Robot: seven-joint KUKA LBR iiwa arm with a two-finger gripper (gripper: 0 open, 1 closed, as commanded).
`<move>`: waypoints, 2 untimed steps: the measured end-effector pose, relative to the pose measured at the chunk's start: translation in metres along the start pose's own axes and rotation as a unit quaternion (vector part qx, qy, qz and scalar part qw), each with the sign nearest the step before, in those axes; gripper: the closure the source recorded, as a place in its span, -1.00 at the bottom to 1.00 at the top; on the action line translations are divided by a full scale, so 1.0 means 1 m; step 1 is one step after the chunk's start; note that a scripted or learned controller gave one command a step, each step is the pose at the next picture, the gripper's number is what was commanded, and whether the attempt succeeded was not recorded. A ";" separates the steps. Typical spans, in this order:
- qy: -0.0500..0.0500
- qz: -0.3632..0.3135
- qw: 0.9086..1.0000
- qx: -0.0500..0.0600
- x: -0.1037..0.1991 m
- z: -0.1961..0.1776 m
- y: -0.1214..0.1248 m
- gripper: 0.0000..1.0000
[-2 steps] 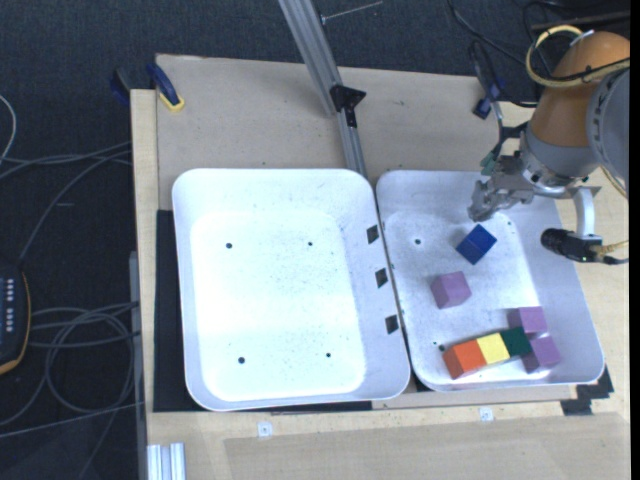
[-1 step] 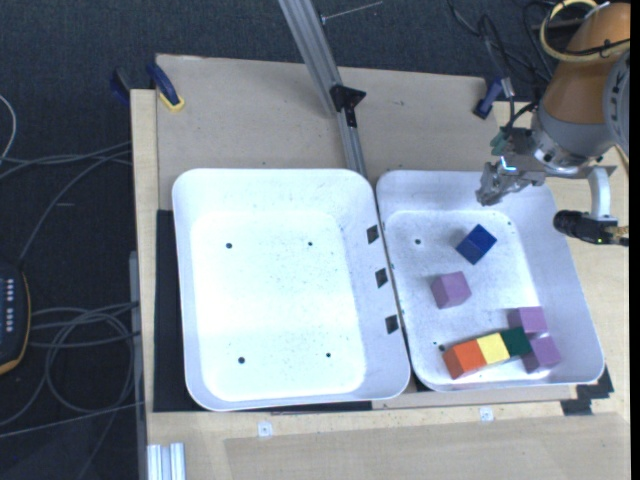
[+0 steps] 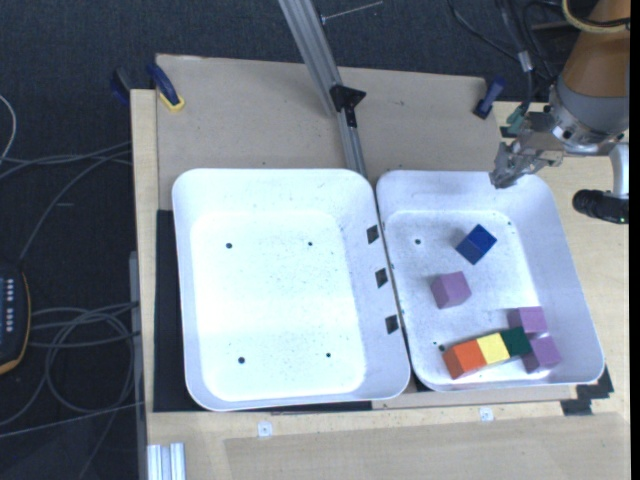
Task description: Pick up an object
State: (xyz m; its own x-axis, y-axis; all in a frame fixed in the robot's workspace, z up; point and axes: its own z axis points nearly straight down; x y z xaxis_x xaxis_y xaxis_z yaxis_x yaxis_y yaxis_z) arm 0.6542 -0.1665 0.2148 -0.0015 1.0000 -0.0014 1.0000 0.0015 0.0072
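Observation:
The right bin (image 3: 560, 258) holds a blue cube (image 3: 477, 243) near its middle and a purple cube (image 3: 450, 289) just below it. Along the bin's front lies a bar of orange, yellow and green blocks (image 3: 487, 352), with two more purple blocks (image 3: 527, 319) (image 3: 543, 352) at its right end. My gripper (image 3: 505, 175) hangs over the back edge of the right bin, up and to the right of the blue cube, with nothing seen between its fingers.
The left bin (image 3: 200, 198) lies beside the right one. A grey metal pole (image 3: 318, 58) slants down to the gap between the bins. Blue clamps (image 3: 165, 86) (image 3: 488, 96) sit on the bench's back corners. Cables trail on the floor at left.

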 end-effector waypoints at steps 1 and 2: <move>0.002 -0.002 1.000 0.003 0.056 -0.011 -0.020 1.00; 0.002 -0.003 1.000 0.005 0.119 -0.010 -0.033 1.00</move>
State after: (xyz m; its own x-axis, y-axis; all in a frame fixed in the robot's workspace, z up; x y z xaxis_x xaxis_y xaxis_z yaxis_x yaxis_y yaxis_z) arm 0.6212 -0.0479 0.2249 -0.0071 1.0000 0.0032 1.0000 0.0071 -0.0022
